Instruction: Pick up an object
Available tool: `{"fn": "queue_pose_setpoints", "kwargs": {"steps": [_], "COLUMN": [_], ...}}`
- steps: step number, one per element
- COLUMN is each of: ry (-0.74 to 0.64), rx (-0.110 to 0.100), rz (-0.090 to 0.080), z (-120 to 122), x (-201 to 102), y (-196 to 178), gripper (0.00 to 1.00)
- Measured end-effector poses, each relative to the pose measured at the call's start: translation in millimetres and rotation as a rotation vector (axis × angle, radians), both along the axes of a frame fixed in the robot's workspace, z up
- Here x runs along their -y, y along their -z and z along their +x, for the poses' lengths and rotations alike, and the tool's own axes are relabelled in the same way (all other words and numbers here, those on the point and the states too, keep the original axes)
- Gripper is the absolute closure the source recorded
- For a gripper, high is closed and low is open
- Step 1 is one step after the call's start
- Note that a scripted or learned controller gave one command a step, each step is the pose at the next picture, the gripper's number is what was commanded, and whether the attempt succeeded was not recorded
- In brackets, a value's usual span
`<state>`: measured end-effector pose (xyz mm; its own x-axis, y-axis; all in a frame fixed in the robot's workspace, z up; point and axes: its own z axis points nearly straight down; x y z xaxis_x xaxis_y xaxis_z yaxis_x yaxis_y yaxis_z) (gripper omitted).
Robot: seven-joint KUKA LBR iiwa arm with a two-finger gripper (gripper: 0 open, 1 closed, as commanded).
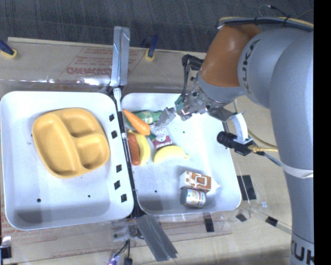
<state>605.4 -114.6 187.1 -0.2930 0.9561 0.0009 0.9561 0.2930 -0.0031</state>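
Observation:
The right bin (223, 173) holds a loose heap of toy food. An orange carrot (136, 122) lies at the heap's upper left, beside a green item (148, 115). Below them sit a hot dog (133, 148), a yellow banana (170, 154) and a maroon packet (163, 142). An orange-and-white carton (197, 180) and a small can (193, 198) rest near the bin's front. My gripper (164, 120) reaches down from the right and hangs low over the heap, just right of the carrot and above the maroon packet.
A yellow compartment plate (70, 142) lies in the left bin (22, 203). A metal divider (120, 54) stands between the bins at the back. The arm's orange band (227, 57) and grey body cover the bench's right side.

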Motion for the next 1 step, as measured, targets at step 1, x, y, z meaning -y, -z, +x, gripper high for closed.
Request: {"fn": "queue_pose_setpoints", "kwargs": {"steps": [1], "ry": [-0.1], "rx": [0.012], "rz": [-0.003], "z": [16.8], "x": [12.4], "y": [88.5], "gripper": [0.0]}}
